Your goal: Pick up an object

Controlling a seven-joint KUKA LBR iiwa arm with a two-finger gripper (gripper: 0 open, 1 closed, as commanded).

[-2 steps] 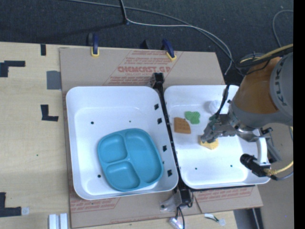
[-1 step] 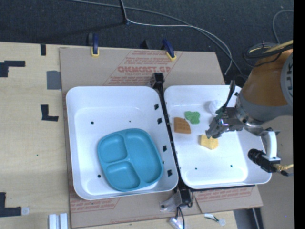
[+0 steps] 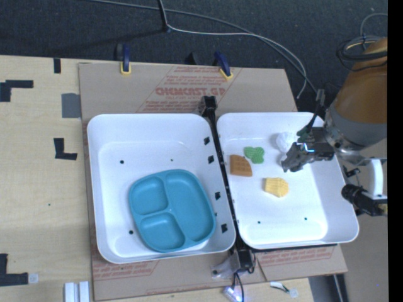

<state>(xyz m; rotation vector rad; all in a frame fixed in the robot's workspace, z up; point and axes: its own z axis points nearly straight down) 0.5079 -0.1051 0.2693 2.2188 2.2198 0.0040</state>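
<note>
In the right bin lie a yellow piece, a brown waffle-like piece, a small green piece and a white object. My gripper hangs above the bin's right half, just right of the white object and above the yellow piece. Nothing shows between its dark fingers.
The left bin holds a blue divided plate. A black clip row runs along the divider between the bins. Brown cardboard lies under both bins, with cables crossing the dark floor behind.
</note>
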